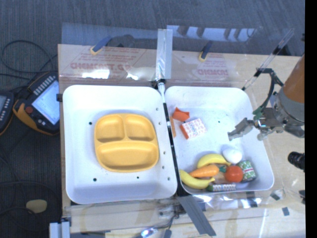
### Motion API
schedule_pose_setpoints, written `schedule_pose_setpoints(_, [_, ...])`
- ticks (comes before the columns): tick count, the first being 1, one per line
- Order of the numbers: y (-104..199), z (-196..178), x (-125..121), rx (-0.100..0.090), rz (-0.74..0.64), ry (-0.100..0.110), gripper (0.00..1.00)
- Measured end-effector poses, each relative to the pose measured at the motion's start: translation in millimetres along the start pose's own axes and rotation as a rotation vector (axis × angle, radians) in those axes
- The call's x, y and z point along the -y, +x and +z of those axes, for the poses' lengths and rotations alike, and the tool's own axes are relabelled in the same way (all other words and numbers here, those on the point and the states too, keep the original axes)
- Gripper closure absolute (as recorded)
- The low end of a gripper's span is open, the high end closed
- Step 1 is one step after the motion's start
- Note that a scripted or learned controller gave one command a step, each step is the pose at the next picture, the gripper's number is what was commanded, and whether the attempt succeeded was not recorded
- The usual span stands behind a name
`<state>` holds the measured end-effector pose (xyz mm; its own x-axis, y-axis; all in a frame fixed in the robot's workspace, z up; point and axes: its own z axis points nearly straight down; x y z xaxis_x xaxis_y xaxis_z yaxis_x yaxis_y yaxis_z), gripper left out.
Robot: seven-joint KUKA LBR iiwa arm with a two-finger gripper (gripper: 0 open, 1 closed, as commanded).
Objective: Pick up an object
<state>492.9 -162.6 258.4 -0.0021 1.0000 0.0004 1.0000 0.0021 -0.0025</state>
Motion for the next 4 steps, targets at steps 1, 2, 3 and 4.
schedule_pose_setpoints(1, [-37, 58, -9, 0.001, 0.056, -0.001, 0.00])
schedule_pose_setpoints(2, [35, 129, -11, -0.001, -0.254, 0.000, 0.00])
schedule_pose_setpoints(3, [40, 169, -115, 0.005, -0.336, -0.014, 0.00])
schedule_pose_setpoints(4, [18, 115, -116, 0.002, -0.205, -0.002, 0.00])
